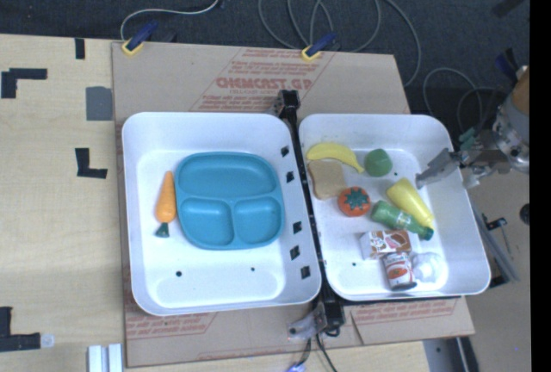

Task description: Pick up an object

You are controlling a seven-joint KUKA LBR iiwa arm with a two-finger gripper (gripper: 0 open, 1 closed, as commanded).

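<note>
While the gripper [448, 165] hangs at the right bin's [456, 275] rim (finger state: cannot tell), it should descend squarely over the corn [410, 200].

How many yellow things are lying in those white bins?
2, both in the right bin: a banana near its top left, and a yellow bottle toward its right side. None looks hidden.
</note>
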